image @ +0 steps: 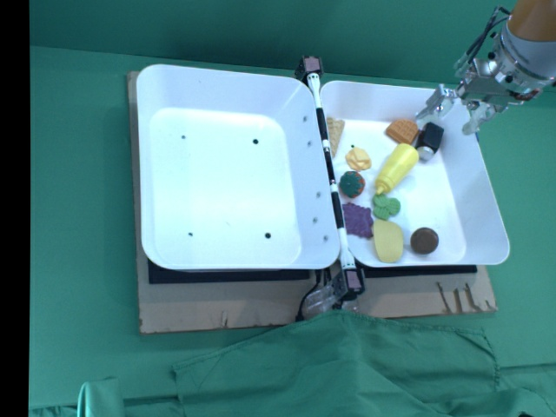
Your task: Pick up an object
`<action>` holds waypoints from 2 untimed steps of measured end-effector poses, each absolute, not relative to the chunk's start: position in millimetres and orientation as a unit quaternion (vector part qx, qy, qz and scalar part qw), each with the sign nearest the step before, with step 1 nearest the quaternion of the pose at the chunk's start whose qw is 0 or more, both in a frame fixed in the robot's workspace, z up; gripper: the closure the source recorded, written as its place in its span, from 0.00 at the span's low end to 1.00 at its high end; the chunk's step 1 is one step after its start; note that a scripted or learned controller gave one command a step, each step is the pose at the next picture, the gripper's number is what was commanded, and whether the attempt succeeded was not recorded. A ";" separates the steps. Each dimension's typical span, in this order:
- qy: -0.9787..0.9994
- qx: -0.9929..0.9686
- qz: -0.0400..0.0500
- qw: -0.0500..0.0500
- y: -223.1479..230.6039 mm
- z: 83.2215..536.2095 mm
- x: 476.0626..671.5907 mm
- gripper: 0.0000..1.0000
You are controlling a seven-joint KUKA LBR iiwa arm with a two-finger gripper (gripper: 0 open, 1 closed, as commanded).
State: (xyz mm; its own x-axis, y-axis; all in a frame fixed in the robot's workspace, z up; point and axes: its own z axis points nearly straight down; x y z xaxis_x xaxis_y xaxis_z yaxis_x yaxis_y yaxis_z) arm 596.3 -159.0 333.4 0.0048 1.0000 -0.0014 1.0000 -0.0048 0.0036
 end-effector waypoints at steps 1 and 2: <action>0.707 0.708 -0.001 0.000 -157.4 235.9 630.0 0.00; 0.707 0.707 0.002 0.005 -153.3 181.2 660.1 0.00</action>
